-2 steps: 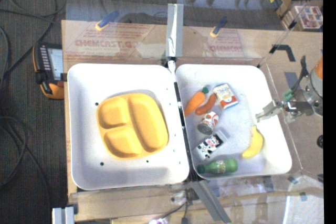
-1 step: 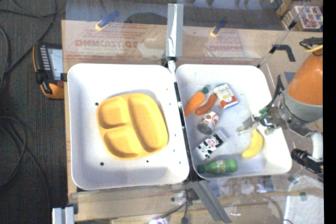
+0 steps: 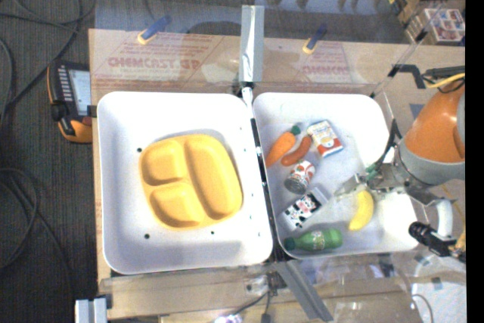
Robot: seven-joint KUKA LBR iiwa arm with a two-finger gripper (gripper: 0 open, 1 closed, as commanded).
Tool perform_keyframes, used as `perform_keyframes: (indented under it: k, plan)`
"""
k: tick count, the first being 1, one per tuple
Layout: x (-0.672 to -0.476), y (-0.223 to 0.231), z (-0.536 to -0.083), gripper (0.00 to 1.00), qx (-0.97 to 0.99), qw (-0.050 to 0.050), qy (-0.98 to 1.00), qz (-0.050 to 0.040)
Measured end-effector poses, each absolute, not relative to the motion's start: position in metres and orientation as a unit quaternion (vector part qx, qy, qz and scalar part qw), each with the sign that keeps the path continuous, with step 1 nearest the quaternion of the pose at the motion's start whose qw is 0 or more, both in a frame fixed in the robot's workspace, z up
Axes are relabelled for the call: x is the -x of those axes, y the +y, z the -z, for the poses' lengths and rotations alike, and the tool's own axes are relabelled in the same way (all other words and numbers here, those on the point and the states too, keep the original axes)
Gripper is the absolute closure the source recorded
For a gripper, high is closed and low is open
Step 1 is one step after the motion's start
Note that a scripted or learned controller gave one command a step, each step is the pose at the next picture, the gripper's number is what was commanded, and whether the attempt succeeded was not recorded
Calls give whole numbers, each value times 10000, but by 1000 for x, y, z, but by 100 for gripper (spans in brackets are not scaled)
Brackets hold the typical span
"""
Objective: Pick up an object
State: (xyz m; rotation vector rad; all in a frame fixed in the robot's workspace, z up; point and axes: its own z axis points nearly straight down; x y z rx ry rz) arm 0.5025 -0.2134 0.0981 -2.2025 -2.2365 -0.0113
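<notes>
The gripper (image 3: 361, 182) is seen low in the right bin (image 3: 355, 106), its fingers apart and holding nothing. The banana (image 3: 363, 210) lies just below them. The approach is judged underway; next, descent and closing are needed.

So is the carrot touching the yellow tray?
Apart. The camera view shows the carrot in the right bin and the yellow tray in the left bin, with both bin rims between them.

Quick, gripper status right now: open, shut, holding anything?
Gripper: cannot be told from this view; it sits just above the banana in the right bin, with nothing seen held.
</notes>
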Motion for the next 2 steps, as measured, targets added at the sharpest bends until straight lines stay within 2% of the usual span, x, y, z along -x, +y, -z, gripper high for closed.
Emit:
perform_keyframes:
  k: [1, 2]
  plan:
    - [-502, -214, -106, 100, 7019, 12, -7123, 27]
    - [-521, -171, -172, 100, 7459, 2, -6660, -9]
